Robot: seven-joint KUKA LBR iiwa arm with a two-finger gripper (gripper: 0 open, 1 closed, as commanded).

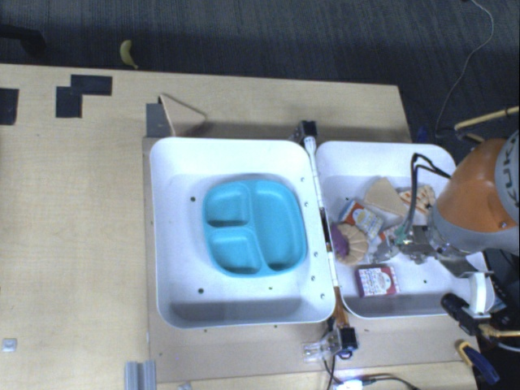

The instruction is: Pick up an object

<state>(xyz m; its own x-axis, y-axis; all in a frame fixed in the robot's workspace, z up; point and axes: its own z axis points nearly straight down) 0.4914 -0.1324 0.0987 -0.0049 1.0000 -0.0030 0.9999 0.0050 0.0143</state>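
Nearest us, the packet lies flat and alone in the right bin, well placed but thin, so we judge a grasp could slide off it. Behind it the pile is crowded; we risk snagging two items or nudging them apart. Our gripper sits low at the pile's edge; we cannot tell its opening or hold. The tray fills the left bin.
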